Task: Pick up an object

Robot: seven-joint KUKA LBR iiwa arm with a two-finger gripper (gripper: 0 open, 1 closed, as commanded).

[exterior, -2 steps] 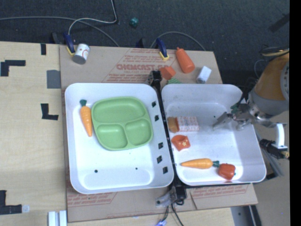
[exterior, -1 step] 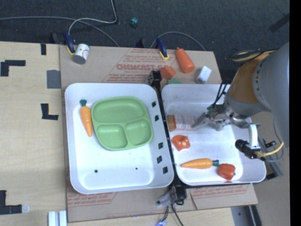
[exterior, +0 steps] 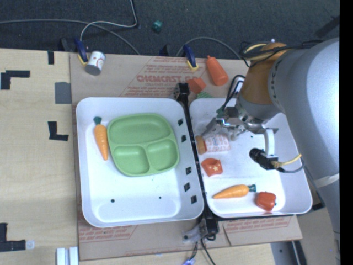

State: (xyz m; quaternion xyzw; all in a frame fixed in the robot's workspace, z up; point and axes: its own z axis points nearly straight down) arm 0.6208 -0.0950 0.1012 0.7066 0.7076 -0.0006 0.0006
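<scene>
- You're looking at the gripper [exterior: 220,125] hanging over the far-left part of the right bin [exterior: 287,203], with the arm [exterior: 309,93] coming in from the right.
- Honestly can't tell what state the pincer is in; the tip is a blur of metal against the white floor, so I'm not calling it.
- The closest thing is the packet [exterior: 214,143], a pale pinkish wrapped item sitting just near-side of the tip and slightly left. It's hugging the divider [exterior: 193,148] between the bins.
- Its long axis is running roughly left-right, maybe tilted a touch. Which end is the "front" I can't make out.
- So the relation that matters, I'd say: the packet is lying toward you from the tip, nearly under it. A short shift nearward and then down looks like what the grab needs, with the jaws closing across the short side.
- Nothing is visibly being held between the jaws right now, so I'm guessing the pick isn't done yet.
- Other candidates in that bin: a red block [exterior: 212,167] just nearer than the packet, a carrot [exterior: 233,191] lying left-right with its green top pointing right, and a red pepper [exterior: 266,201] in the near-right corner.
- Risk, as I'm reading it: the divider is crowding the packet's left end.
</scene>
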